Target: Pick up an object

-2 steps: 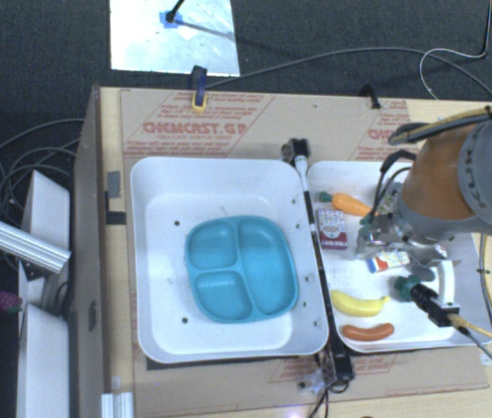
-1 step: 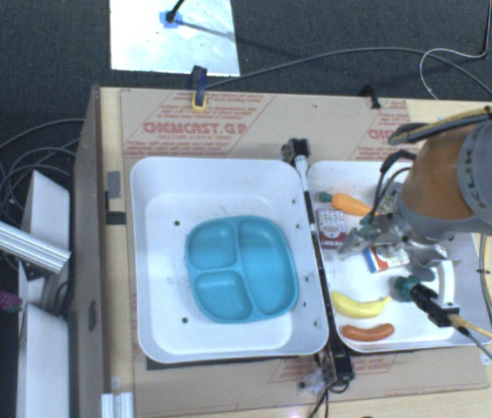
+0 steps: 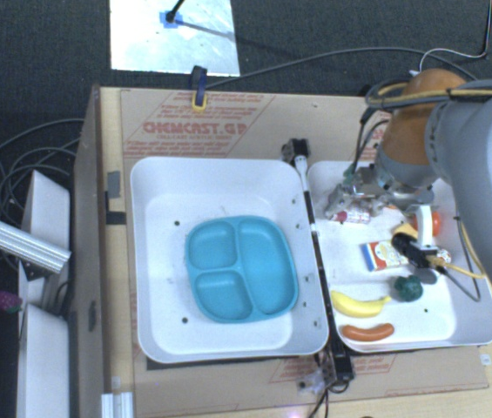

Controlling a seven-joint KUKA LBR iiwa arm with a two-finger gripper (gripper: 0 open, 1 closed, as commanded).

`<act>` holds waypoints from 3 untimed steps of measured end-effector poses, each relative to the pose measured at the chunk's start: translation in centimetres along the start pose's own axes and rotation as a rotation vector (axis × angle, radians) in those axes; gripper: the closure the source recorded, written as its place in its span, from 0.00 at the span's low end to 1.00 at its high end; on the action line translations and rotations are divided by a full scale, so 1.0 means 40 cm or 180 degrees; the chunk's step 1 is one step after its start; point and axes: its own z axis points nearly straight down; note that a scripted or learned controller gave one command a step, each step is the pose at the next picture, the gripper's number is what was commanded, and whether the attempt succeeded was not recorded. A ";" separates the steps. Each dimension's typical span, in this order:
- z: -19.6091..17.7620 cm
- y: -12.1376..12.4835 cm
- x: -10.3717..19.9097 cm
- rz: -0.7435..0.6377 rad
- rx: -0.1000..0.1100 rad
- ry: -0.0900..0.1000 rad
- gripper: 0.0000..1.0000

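My arm (image 3: 481, 138) runs off the right edge and covers the bin's (image 3: 468, 320) far corner. Under my claw (image 3: 360, 200), a small thing (image 3: 354, 217) is too blurred to name.

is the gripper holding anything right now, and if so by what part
It cannot be told. The metal two-finger gripper sits low over the back of the right white bin, but no object shows between its fingers.

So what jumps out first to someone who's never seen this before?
Probably the blue plate, bright and alone in the left bin. Then the big grey arm reaching in from the right over the right bin, where a banana and a sausage lie near the front edge.
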 end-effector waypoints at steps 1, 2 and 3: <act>-0.140 0.073 -0.079 0.0003 -0.0009 -0.0005 0.00; -0.044 0.078 -0.026 0.0000 -0.0032 -0.0015 0.00; -0.071 0.071 -0.110 0.0004 -0.0004 -0.0005 0.00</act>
